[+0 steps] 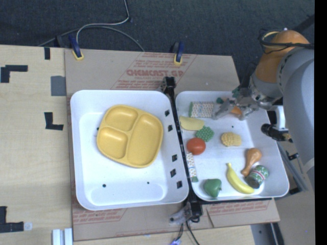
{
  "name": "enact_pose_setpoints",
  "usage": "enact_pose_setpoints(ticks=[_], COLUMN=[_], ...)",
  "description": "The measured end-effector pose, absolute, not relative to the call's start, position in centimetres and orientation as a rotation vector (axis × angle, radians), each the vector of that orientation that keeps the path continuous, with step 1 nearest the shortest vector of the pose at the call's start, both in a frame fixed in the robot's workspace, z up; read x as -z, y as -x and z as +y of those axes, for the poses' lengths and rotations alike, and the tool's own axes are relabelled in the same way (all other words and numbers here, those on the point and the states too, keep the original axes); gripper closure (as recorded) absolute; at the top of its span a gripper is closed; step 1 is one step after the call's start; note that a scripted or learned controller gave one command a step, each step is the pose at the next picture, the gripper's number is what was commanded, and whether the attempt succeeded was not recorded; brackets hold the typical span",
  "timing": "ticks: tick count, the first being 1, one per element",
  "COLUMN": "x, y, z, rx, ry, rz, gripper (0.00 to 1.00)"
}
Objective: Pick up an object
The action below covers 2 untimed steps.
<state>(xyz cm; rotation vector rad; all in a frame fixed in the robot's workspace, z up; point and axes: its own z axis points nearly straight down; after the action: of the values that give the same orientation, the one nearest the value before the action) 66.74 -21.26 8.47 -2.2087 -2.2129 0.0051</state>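
My gripper (233, 107) hangs low over the back of the right bin (271, 190), reaching in from the right. A small orange item (236, 112) shows just under it; I cannot tell whether it is held. Close by lie a green-and-white patterned packet (202, 108) to its left and a corn cob (231, 139) in front of it. Further forward are a yellow slice (191, 123), a green knobbly piece (205, 133), a red tomato (196, 146), a drumstick (251, 160), a banana (238, 180), a green pepper (212, 187) and a coloured can (259, 174).
The left bin (84, 182) holds a yellow divided plate (130, 136). A black ridge (176, 137) separates the two bins. The arm's grey body with its orange band (278, 60) fills the right side. Cables and two clamps lie behind the bins.
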Motion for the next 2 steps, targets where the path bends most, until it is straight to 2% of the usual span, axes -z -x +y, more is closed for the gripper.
enact_pose_setpoints(ticks=[1,2], x=[-8.43,-8.47], y=[-66.8,-66.71], z=[-21.64,-21.29], rx=[0.0,-0.007], ry=[2.2,2.21], rz=[-2.212,-2.215], gripper=[0.0,0.0])
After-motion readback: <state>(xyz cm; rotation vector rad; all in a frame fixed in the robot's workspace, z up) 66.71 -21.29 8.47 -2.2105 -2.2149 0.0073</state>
